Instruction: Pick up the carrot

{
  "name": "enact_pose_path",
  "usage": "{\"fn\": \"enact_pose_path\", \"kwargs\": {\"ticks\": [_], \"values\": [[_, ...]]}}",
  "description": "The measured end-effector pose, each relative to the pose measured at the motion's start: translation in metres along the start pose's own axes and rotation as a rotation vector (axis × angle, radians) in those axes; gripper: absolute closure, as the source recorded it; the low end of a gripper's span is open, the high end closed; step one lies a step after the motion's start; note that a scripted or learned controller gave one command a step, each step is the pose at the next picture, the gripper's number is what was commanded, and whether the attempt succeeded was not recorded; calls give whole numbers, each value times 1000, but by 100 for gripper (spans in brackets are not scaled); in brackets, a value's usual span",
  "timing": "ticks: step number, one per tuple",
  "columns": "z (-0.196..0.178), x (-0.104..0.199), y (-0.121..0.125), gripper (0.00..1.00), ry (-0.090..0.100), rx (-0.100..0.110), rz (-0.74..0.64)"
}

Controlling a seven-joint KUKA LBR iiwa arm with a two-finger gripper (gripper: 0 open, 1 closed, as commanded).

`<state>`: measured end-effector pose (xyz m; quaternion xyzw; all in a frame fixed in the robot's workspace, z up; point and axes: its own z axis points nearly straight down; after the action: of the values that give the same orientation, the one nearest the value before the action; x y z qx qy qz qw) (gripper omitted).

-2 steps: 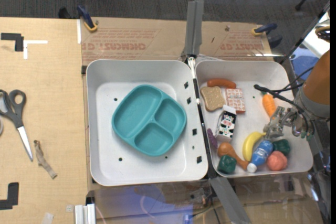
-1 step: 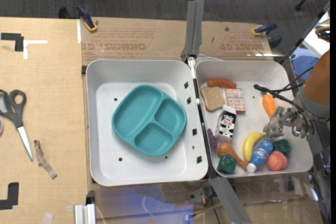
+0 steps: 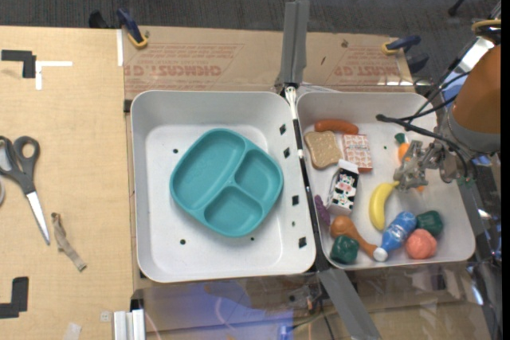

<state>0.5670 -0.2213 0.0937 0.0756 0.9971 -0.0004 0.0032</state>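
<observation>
Two white bins [image 3: 143, 195] sat on the bench, where the gripper [image 3: 413, 171], its grip unreadable, hovered beside the small carrot [image 3: 403, 146], probably light, rigid, slick, best pinched mid-body.

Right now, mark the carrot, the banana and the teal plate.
carrot [image 3: 403, 146]: camera view, its orange body by the gripper.
banana [image 3: 380, 205]: camera view, mid-curve.
teal plate [image 3: 188, 171]: camera view, left rim.

carrot [image 3: 402, 146]: small, orange with a green top
pose: unclear, partly hidden
place: right bin [image 3: 374, 101], near its right edge, toward the far side
</observation>
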Motion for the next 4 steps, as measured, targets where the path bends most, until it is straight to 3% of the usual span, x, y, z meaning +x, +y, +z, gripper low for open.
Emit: {"fn": "enact_pose_path", "kwargs": {"ticks": [1,2,3,4], "values": [[-1,-87,14,0,-2,-1,-185],[0,-39,24,0,1,-2,-194],[1,-10,1,0,2,-1,-186],[-10,-12,2,100,-4,-1,-186]]}}
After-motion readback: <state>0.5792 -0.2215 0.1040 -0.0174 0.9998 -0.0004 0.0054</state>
